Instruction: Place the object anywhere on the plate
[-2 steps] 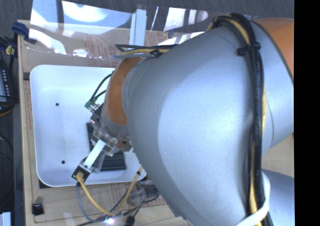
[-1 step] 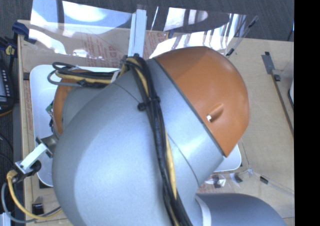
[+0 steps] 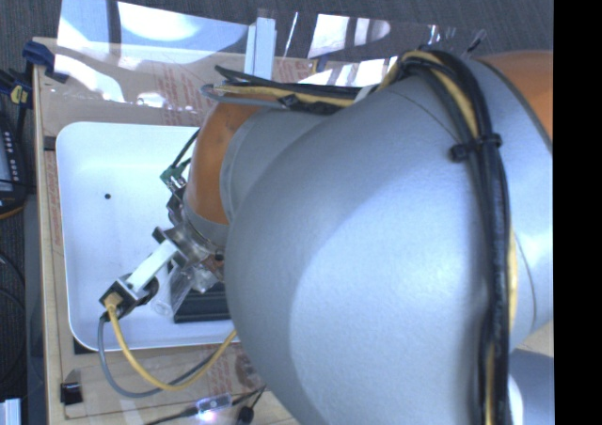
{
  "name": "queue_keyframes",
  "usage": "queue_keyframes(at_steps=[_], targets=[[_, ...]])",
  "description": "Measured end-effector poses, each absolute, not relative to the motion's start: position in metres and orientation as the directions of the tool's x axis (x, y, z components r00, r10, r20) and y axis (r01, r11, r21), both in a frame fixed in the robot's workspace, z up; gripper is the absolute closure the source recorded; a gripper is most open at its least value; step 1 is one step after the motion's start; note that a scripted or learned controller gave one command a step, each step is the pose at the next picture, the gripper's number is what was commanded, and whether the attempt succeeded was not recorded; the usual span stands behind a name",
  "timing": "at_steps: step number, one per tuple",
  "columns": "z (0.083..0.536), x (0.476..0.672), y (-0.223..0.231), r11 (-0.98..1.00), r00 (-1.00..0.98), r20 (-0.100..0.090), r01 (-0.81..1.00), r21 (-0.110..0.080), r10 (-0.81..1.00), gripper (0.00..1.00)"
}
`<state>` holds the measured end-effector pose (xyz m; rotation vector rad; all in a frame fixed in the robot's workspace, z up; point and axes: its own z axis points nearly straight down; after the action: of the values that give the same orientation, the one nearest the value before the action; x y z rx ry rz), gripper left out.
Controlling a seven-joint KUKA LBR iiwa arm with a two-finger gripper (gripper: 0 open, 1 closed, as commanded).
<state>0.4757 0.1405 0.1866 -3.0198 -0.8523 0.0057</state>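
Note:
My grey arm with its orange band (image 3: 212, 165) reaches in from the right and covers most of the view. The gripper (image 3: 188, 290) hangs low over the near right part of the left white bin (image 3: 94, 244), close to the bin's front wall. A white bracket with a yellow plug (image 3: 132, 284) sticks out from the wrist toward the left. A tiny dark speck (image 3: 107, 196) lies on the bin floor, well left of the gripper. The arm's bulk hides the right bin.
Yellow and grey cables (image 3: 141, 371) loop from the wrist over the bench's front edge. Clear shiny panels (image 3: 150, 28) stand behind the bins. Dark gear (image 3: 11, 146) sits off the bench at far left.

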Motion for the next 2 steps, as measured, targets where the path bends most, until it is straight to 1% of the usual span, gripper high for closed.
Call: queue_keyframes(at_steps=[1,2], targets=[[0.167,0.525,0.148,-0.721,0.721,-0.003,0.693,-0.004,0.693,1.0],[0.237,0.476,0.082,-0.509,0.509,-0.002,0.861,-0.005,0.861,1.0]])
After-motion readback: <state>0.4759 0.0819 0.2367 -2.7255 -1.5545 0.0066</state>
